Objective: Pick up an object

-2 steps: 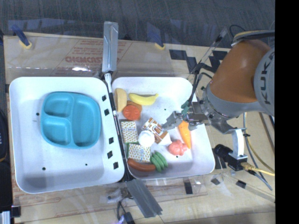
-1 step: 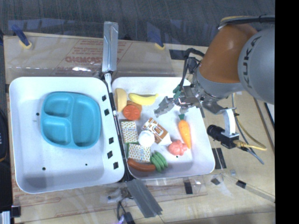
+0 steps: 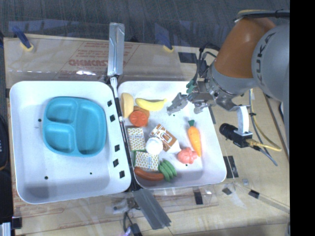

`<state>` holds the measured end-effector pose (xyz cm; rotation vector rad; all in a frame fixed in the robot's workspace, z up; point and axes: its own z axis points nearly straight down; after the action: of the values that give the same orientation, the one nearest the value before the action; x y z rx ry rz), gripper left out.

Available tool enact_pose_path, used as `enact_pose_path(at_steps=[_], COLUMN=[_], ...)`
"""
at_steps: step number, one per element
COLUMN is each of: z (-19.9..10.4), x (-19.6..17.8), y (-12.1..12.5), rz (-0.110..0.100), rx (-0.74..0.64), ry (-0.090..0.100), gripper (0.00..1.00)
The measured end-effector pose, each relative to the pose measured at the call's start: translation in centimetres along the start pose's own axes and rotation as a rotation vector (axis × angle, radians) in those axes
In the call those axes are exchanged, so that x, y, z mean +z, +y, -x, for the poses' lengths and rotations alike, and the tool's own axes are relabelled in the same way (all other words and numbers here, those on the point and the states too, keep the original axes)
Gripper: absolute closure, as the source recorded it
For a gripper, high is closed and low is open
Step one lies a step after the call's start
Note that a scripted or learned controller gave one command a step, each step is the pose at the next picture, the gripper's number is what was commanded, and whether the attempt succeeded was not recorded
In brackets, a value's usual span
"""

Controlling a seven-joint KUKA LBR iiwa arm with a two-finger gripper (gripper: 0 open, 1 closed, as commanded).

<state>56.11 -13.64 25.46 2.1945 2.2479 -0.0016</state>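
A: Which object is it going for?

B: My guess is the curved yellow plastic banana (image 3: 150, 103), lying flat near the back wall of the right-hand shallow white bin (image 3: 209, 168). It is the nearest thing to the two-finger gripper (image 3: 179, 103), which hangs just to the banana's right, above a bare patch of bin floor.

A: Are the fingers on anything?

B: No. They look parted, with nothing between them, and they appear to sit above the toys, not among them.

A: What else is close by?

B: A pale yellow oblong toy (image 3: 127, 103) stands against the bin's left wall, touching a red tomato-like piece (image 3: 139, 117). Further forward are a small brown-and-white carton (image 3: 165, 137), a white round piece (image 3: 154, 145), two patterned square packets (image 3: 136, 134), and a green pod (image 3: 168, 169). An orange plastic carrot (image 3: 195, 138) lies apart on the right, beside a pink lumpy toy (image 3: 186, 156).

A: Why the banana, then?

B: It has open floor around it, so I judge the fingers could close across it without nudging neighbours.

A: And the other bin?

B: The left-hand white bin (image 3: 22, 171) holds a blue divided tray (image 3: 75, 125), well apart from the arm.
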Motion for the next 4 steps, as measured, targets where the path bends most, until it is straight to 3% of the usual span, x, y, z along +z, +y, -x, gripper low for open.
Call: enact_pose_path(at_steps=[1, 2, 3, 4], z=[-1.5, 2.7, 4.2, 4.4], x=[8.3, 16.3, 12.1, 16.3], y=[5.8, 3.9, 8.3, 1.6], rz=[-0.005, -0.001, 0.0, -0.003], rx=[-0.085, -0.142, 0.116, -0.03], ry=[0.001, 0.001, 0.0, 0.002], gripper=[0.0, 0.0, 0.0, 0.0])
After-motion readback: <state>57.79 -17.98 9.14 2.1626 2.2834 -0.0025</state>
